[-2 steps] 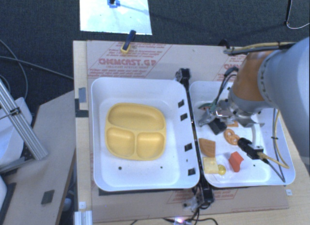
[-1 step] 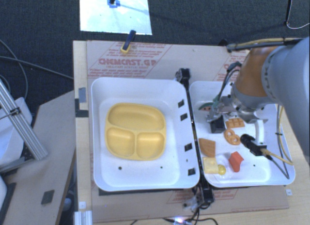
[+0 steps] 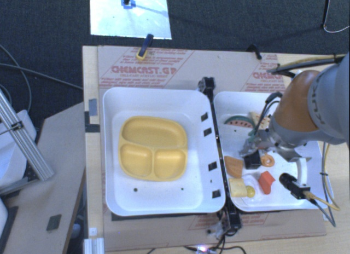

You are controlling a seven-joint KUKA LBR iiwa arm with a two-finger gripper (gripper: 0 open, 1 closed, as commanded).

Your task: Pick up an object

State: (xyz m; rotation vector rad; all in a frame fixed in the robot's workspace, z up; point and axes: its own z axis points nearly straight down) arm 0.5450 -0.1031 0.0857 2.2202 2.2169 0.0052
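- Your gripper (image 3: pixel 252 157) hangs low over the right bin (image 3: pixel 229 108), beside the orange slice (image 3: pixel 234 166).
- You cannot tell its jaw state.
- Nothing looks lifted; your pick remains.

From my remote station: the bench (image 3: pixel 164 64), topped by a pale board printed with red lettering, set against dark carpet. Lying directly on it I see two shallow white bins side by side, touching along a black clipped seam. The left bin (image 3: pixel 109 138) carries a yellow compartment tray (image 3: pixel 153 148) near its middle. The right bin (image 3: pixel 235 105) carries small food pieces: a watermelon slice (image 3: pixel 238 121), an orange wedge (image 3: pixel 233 166), a red block (image 3: pixel 266 182) and a pale yellow piece (image 3: pixel 237 187). A blue-and-yellow tool (image 3: pixel 144 47) rests at the board's far edge.
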